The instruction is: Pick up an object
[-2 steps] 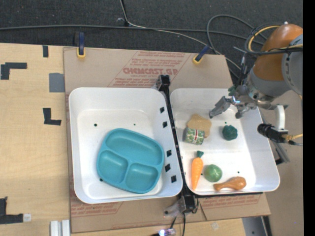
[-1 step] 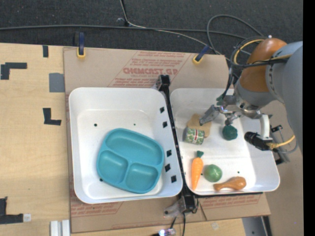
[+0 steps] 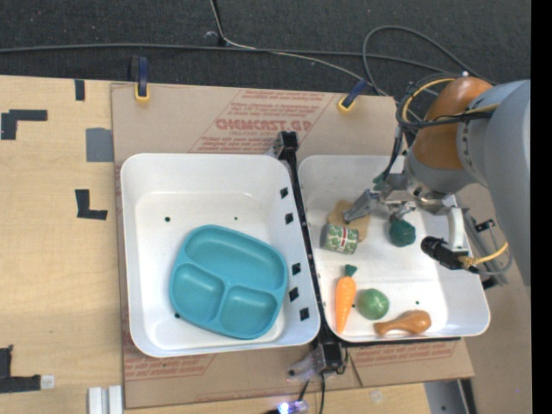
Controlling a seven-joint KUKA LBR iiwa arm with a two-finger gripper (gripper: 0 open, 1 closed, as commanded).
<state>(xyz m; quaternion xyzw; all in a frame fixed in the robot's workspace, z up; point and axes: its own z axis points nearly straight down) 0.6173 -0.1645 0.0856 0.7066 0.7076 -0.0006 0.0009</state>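
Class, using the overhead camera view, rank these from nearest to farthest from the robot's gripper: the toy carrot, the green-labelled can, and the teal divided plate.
Measured from the gripper:
1. Green-labelled can, just below-left of it, right bin.
2. Toy carrot, lower down near the right bin's front edge.
3. Teal divided plate, across the divider in the left bin.

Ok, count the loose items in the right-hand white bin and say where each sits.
6, though the arm may hide more. Green-labelled can and tan flat piece near the left wall; dark teal lump by the gripper; orange carrot, green ball and tan gourd-shaped piece along the front.
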